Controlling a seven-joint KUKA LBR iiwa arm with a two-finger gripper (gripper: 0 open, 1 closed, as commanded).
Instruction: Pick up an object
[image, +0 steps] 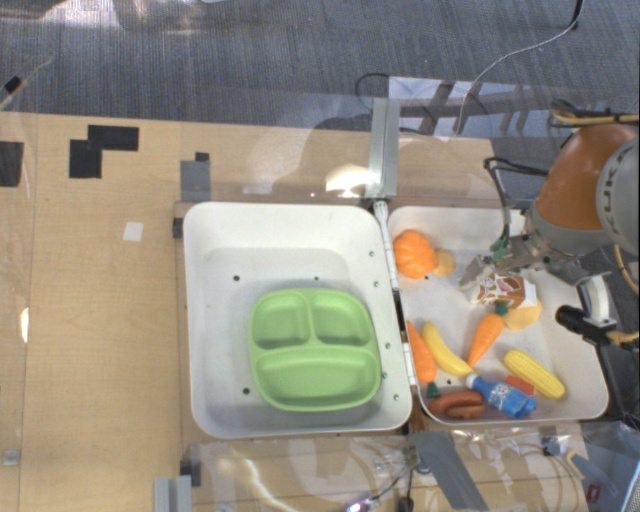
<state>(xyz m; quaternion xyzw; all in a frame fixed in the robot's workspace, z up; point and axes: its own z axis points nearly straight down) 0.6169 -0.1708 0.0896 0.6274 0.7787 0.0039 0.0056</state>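
My gripper hangs low over the back of the right bin, on the grey arm with its orange band that comes in from the right. Directly below and in front of it lies a small brown, white and red snack packet, touching or nearly touching the gripper. A yellow wedge and a toy carrot lie just in front of the packet. An orange pumpkin sits to the gripper's left. Nothing is visibly lifted.
Toward the right bin's front lie a banana, a corn cob, a blue bottle, a sausage and an orange stick. The left bin holds a green divided plate. A metal divider separates the bins.
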